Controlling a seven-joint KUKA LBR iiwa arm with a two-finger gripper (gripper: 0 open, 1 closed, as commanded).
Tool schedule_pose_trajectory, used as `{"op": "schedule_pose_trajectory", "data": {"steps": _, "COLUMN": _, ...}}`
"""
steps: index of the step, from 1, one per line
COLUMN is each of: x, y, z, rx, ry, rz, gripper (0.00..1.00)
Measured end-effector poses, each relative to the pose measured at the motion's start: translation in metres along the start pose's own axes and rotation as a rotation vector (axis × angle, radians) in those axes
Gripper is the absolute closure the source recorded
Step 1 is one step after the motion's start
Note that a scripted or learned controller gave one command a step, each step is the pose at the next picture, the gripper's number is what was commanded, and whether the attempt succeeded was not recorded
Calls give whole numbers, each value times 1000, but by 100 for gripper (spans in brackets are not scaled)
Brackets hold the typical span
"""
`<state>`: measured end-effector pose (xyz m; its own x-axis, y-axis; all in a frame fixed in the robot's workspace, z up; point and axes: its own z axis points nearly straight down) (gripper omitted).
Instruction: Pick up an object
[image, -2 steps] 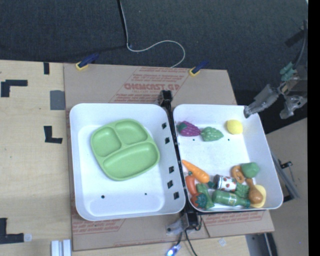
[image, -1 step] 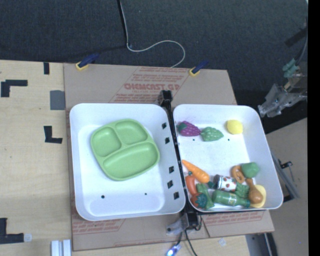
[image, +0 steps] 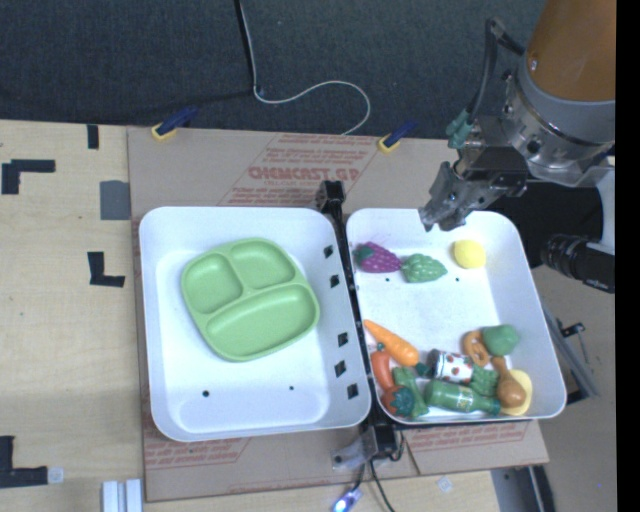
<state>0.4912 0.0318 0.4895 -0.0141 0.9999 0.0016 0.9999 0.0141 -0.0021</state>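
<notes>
My gripper (image: 438, 215) hangs over the far edge of the right bin (image: 530, 290), above and left of a yellow lemon (image: 469, 254). Nothing shows between its fingers. Below it lie purple grapes (image: 376, 257) and a green grape bunch (image: 424, 268). An orange carrot (image: 392, 342) lies lower left in that bin. At the near edge sits a heap of toy food (image: 460, 380), green, orange and white pieces pressed together.
The left bin (image: 165, 380) bears a green divided plate (image: 250, 297). A black hinge strip (image: 343, 300) runs between the bins. Both rest on a cardboard sheet (image: 290, 165). A white cable (image: 300, 95) loops across the dark back wall.
</notes>
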Motion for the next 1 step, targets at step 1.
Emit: {"op": "schedule_pose_trajectory", "data": {"steps": 1, "x": 81, "y": -7, "z": -1, "rx": -1, "ry": 0, "rz": 3, "gripper": 100}}
